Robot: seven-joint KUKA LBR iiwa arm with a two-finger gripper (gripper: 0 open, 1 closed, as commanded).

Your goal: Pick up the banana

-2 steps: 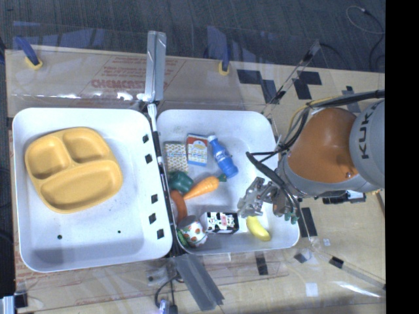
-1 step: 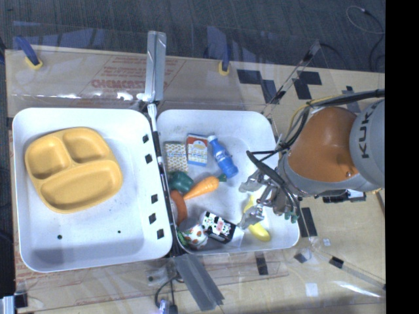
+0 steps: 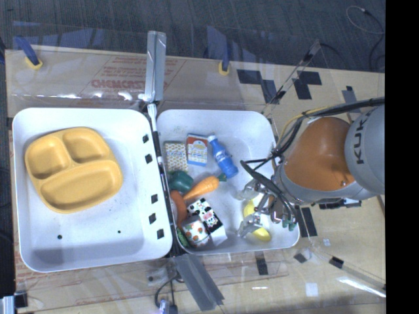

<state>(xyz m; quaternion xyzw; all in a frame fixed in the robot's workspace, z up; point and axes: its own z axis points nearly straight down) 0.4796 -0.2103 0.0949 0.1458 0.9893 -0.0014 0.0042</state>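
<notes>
Banana (image 3: 256,233) in right bin (image 3: 262,126) | tool (image 3: 260,216) over it, grip unclear | blue carpet (image 3: 196,5)

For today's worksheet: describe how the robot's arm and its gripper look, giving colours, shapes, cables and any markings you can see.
The arm is grey and rounded, with a broad orange band above the wrist and dark letters, "KU" readable, on its grey shell. Thin black cables loop from the wrist across towards the bin. The gripper is a small metallic, silvery assembly with dark parts; finer detail is too blurred to tell.
</notes>
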